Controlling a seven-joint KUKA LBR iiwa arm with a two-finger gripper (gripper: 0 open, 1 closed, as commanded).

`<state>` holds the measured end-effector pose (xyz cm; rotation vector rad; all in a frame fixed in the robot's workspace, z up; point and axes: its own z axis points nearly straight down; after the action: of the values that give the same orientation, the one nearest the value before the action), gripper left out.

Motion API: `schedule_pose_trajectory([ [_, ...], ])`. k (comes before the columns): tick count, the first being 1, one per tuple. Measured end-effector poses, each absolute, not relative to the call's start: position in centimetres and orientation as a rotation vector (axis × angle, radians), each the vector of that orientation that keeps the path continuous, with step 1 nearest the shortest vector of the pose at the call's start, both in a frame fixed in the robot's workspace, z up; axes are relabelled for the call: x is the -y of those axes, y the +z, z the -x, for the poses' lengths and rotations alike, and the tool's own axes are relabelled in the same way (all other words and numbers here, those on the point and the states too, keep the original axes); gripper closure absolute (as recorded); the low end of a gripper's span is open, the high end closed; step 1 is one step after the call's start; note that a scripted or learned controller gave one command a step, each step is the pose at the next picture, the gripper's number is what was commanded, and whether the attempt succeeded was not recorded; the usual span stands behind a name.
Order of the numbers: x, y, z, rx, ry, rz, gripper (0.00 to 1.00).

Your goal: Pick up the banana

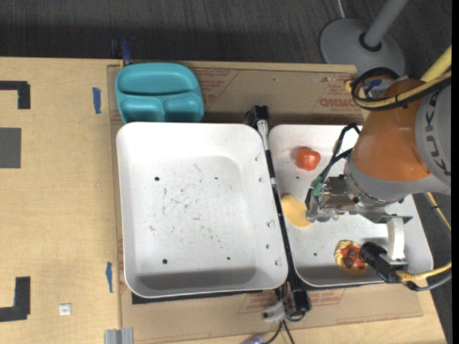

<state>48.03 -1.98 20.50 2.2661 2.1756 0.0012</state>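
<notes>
A yellow rounded piece, apparently the banana, lies at the left edge of the right bin, close to the wall between the bins. My gripper hangs right beside it, on its right side, and covers part of it. The grey arm with its orange band comes in from the right above the bin. Whether anything sits in the gripper's grasp is hidden by the wrist.
A red round item lies at the back of the right bin, and an orange and dark item near its front. The left bin is beside it. A teal divided tray stands behind the left bin.
</notes>
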Motion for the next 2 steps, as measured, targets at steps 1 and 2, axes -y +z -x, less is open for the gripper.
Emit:
schedule_pose_trajectory([
  [1,-3.4,18.4,-47.9,-2.266,-0.003,-2.18,1.0],
  [2,-7.0,13.5,-48.5,-2.152,0.014,-2.271,1.0],
])
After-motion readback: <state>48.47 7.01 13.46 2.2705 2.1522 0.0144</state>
